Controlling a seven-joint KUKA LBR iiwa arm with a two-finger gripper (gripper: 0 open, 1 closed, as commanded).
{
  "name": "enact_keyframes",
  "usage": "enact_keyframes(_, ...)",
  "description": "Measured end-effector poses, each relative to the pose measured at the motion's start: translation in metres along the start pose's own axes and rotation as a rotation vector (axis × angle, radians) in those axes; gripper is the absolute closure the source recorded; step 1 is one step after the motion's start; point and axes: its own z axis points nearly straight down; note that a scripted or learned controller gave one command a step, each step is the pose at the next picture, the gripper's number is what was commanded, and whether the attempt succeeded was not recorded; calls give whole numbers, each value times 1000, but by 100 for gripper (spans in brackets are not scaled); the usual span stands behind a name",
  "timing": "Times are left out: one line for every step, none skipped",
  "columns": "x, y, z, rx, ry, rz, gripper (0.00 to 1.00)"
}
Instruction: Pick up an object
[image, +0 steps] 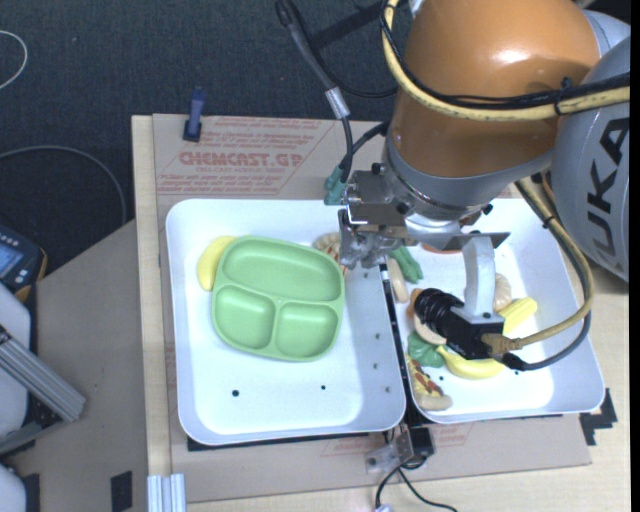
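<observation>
A light green divided plate (275, 297) lies in the left bin (260, 412), with a yellow toy piece (208, 262) poking out from under its left edge. The right bin (562, 300) holds several toy foods, among them a yellow banana (476, 367), another yellow piece (520, 313) and a green leafy piece (407, 266). My gripper (362, 250) hangs over the divider between the bins, at the plate's upper right corner. A small tan piece (325, 242) lies just left of it. The arm's body hides much of the right bin.
The bins sit on a cardboard sheet (250, 150) with red print and a blue clip (194, 115) at its far edge. More small toy foods (428, 385) lie in the right bin's near left corner. The left bin's white floor shows below the plate.
</observation>
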Motion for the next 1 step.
enact_keyframes(-1,1,-11,-3,0,1,100)
